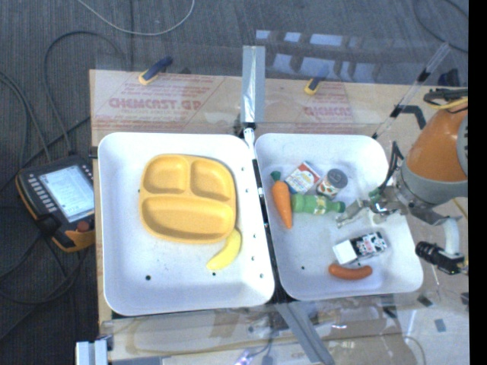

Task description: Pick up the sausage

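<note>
Your sausage (351, 271) lies flat near the front edge of the right bin (396, 283), just below the small carton (360, 248), with bare floor on its other sides, so you'd likely come at it from above. The gripper (352, 214) hangs over the bin's middle, beside the green bottle (316, 204) and above the carton, well short of the sausage. It grips nothing; how far it's spread I cannot tell. The carrot (282, 204) lies clear by the left wall.
</note>
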